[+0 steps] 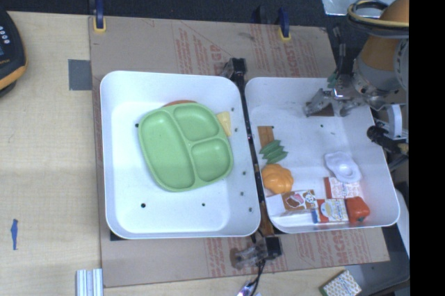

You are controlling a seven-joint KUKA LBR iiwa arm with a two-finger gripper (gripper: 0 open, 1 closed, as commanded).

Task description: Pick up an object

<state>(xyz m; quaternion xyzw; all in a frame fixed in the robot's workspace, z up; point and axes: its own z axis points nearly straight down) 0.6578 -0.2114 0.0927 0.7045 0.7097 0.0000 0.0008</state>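
One two-finger gripper (332,101), fingers spread and holding nothing, hangs above the pale plastic lump (342,165), which lies nearest, toward the bin's front.

Below the fingers (332,101) the right bin's (292,89) middle floor lies bare; a clear cup (342,165), cartons (316,206) and orange (277,178) crowd farther down.

Glossy white plastic bins (118,149), a matt green plastic tray (184,146), brown cardboard (174,44) beneath
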